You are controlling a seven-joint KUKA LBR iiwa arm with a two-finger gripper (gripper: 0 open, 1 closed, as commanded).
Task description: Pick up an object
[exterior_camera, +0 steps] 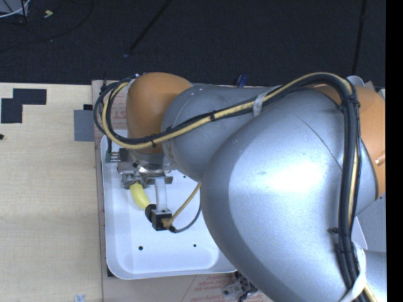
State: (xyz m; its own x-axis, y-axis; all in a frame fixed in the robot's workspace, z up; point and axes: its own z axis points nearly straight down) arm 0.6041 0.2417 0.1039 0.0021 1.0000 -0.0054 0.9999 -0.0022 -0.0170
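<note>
My gripper (150, 190) hangs low inside the left white bin (157, 253), under the orange band of the wrist (154, 109). A short yellow piece (138, 197) slants down from the gripper's underside to a black plug (160, 219), where a thin yellow cable joins. I cannot tell whether the yellow piece is a loose object or part of that cable. The wrist hides the bin floor right under the gripper.
The grey arm (283, 187) covers the right half of the view and whatever lies beneath it. A bare wooden bench top (44, 200) lies left of the bin. The bin's near floor shows two small dark holes.
</note>
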